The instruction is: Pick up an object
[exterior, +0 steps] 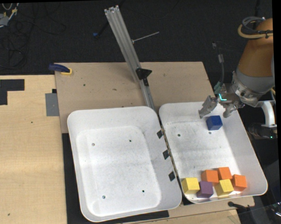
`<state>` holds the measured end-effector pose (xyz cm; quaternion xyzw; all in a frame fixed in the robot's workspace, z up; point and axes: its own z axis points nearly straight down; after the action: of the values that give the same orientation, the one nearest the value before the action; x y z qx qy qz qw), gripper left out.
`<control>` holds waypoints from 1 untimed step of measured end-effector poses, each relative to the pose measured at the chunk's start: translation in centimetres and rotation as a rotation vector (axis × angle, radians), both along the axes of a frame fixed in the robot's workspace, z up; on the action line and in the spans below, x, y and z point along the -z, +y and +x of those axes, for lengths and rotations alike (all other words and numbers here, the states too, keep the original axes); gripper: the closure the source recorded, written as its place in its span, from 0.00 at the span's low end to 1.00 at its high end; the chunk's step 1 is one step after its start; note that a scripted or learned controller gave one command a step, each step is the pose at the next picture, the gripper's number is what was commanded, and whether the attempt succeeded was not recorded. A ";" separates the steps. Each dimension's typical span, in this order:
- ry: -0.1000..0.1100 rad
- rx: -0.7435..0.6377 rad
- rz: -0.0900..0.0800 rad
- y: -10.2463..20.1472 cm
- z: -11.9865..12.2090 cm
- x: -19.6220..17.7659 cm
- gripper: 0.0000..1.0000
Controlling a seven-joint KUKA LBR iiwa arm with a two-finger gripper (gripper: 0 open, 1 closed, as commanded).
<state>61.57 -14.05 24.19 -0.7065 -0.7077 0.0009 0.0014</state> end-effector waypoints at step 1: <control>0.000 0.000 0.000 0.0 0.0 0.0 0.00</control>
<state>61.57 -14.05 24.19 -0.7065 -0.7077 0.0008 0.0014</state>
